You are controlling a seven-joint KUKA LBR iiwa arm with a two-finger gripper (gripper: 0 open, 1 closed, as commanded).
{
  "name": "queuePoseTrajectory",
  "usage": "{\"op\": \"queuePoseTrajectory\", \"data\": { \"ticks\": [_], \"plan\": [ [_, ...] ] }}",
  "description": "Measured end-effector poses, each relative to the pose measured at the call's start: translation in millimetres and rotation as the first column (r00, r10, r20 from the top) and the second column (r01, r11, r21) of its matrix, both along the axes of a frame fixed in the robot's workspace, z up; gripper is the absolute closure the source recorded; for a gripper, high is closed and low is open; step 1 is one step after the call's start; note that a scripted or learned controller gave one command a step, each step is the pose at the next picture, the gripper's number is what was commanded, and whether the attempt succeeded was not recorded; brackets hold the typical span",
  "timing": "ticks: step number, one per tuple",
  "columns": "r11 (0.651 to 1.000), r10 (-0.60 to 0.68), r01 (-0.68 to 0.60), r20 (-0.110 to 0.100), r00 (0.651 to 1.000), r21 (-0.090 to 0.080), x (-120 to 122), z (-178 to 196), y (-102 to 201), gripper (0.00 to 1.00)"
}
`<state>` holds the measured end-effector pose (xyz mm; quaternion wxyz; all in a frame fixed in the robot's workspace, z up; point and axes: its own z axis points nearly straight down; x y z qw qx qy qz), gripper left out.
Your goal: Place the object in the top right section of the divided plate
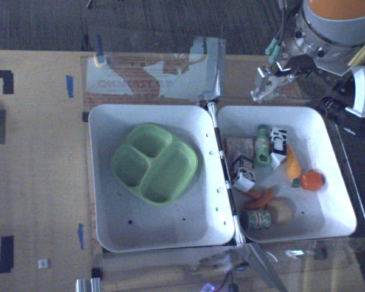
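A green divided plate (pixel 155 163) lies in the left bin (pixel 103 123), with one long section on its right side and two smaller ones on its left. My gripper (pixel 271 83) hangs over the far rim of the right bin (pixel 334 139), apart from everything inside it. Below it in that bin lie a green bottle (pixel 263 143), a black-and-white carton (pixel 278 140), an orange carrot (pixel 292 165) and an orange pepper (pixel 312 180). I see nothing held in the gripper.
The right bin also holds a brown packet (pixel 237 146), a small cow-print carton (pixel 244 173), a red sausage (pixel 259 197), a potato (pixel 281 210) and a green can (pixel 257 219). A clear plastic sheet (pixel 152 78) lies behind the left bin.
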<state>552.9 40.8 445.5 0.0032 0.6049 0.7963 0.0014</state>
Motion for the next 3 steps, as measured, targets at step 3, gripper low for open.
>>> {"op": "queuePoseTrajectory", "data": {
  "ticks": [3],
  "plan": [
    [0.961,0.275,-0.275,0.005,0.961,0.000,105.5,1.5,176.5,1.00]
  ]
}}
